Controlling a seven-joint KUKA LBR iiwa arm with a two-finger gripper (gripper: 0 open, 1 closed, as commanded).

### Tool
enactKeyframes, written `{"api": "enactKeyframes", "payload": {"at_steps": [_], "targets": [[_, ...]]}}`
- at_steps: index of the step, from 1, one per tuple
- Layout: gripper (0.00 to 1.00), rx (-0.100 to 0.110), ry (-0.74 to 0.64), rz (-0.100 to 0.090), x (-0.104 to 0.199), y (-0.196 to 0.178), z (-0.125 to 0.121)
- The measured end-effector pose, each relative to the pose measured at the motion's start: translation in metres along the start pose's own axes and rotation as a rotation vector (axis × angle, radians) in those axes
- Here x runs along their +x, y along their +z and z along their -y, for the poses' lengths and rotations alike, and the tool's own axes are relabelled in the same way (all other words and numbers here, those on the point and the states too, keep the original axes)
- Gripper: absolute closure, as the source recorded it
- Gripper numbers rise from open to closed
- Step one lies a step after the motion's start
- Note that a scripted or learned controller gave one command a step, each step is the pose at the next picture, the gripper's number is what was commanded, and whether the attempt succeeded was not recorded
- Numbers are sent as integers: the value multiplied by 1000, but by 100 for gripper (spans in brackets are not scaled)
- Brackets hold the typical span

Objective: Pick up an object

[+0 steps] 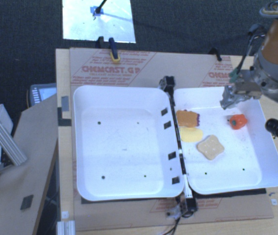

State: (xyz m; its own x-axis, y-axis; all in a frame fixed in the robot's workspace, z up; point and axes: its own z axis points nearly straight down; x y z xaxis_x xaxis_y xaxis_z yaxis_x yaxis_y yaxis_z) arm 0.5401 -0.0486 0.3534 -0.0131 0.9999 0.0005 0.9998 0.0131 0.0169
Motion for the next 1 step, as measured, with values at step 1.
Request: {"api": "enactKeyframes", "payload": {"at_steps": [1], "targets": [[100,11,-2,-3,90,-24,22]]}}
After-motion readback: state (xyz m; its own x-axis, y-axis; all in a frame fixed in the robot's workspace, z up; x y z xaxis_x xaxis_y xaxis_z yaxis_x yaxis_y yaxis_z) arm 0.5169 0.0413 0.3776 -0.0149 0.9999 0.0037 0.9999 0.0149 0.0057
